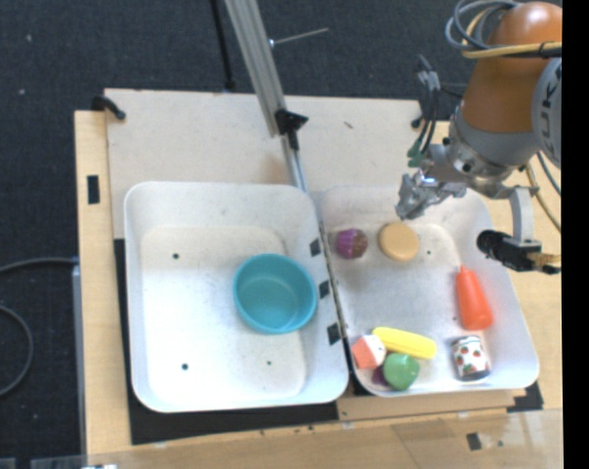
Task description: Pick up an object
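Two white bins on a bench; the arm hangs over the right one.

The left bin (157, 262) holds a round teal bowl (274, 293). The right bin (509, 345) holds an orange carrot (474, 299), yellow banana (403, 342), tan disc (399, 242), printed can (471, 357), green ball (400, 370), purple lump (350, 243) and red block (368, 351). The gripper (413, 201) hovers just above the disc, holding nothing; its grip I cannot tell.

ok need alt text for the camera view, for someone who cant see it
A grey and orange robot arm's gripper hangs over the right bin, just above a tan round object. That bin also holds a purple ball, orange carrot and other toys; the left bin holds a blue bowl.
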Controlling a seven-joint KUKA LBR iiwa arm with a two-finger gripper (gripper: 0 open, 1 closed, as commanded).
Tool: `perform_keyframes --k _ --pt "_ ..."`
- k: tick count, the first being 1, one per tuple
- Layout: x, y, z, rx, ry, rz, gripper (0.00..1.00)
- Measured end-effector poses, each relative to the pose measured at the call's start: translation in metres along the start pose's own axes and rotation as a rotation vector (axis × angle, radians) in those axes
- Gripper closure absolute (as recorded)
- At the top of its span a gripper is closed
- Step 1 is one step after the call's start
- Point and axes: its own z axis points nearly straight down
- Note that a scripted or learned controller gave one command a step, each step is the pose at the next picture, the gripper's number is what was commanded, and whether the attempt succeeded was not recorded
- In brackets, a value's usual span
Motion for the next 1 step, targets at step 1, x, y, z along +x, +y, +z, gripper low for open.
perform_keyframes --k 1 --pt "0.0493 -0.0076 -0.0022 0.0 0.0 0.0 1.0"
